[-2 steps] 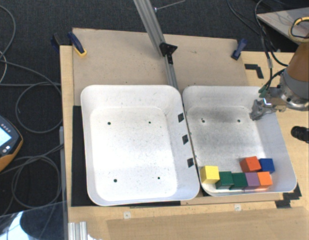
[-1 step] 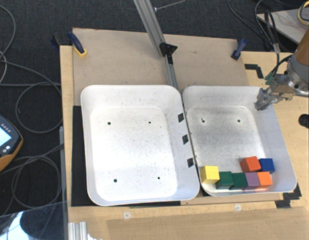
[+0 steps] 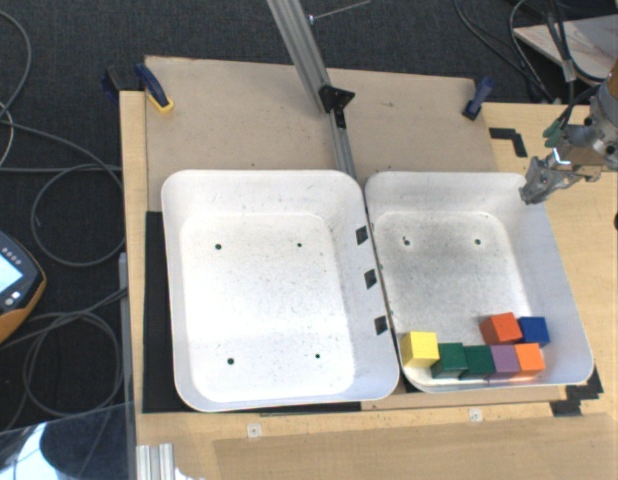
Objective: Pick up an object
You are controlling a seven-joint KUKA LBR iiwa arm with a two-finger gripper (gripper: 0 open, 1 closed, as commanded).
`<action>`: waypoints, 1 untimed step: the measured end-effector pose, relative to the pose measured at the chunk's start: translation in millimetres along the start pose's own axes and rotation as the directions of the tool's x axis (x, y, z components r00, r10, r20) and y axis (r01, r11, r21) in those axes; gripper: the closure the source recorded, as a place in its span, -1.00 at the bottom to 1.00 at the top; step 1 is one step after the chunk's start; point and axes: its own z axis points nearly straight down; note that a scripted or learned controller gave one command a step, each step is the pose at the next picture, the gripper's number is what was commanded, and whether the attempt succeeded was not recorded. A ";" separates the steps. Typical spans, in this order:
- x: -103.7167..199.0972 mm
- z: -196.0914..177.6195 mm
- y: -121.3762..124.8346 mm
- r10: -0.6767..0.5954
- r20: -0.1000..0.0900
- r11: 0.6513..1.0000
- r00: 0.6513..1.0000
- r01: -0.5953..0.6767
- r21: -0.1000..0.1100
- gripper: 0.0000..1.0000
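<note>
While the blocks (image 3: 476, 349) are sitting bunched at the lower right of the right bin (image 3: 545, 268), nothing is being lifted | gripper (image 3: 540, 183) is hanging over that bin's upper-right rim, well apart | jaw state: cannot tell | whole pick is remaining.

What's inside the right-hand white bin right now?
The right white bin holds small blocks along its near edge: yellow, two green, purple, two orange, blue. Anything beneath them is covered.
</note>
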 end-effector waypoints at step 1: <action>48.2 -5.7 0.8 -0.003 -0.004 1.000 1.000 0.004 0.007 1.00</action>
